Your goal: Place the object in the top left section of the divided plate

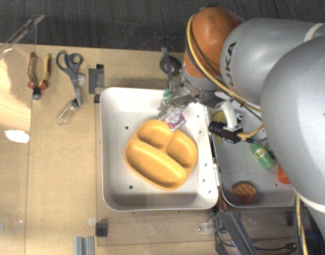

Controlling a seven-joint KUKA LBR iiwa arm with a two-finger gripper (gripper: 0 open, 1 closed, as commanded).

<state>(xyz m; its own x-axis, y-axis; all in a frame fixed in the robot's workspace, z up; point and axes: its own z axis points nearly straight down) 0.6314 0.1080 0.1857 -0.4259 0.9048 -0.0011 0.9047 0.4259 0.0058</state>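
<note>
Gripper (170, 110) at plate's (161, 154) 12 o'clock rim, seemingly pinching small packet (176, 120); grip w/ fingers unclear, can't tell. Risk: release too early, lands outside section.

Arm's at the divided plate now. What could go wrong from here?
1. The small purple-and-white object sits at the gripper right over the yellow divided plate's upper rim; released here, it may land on the rim or on the left bin floor.
2. The plate lies at an angle, so its top left section is easy to mistake.
</note>
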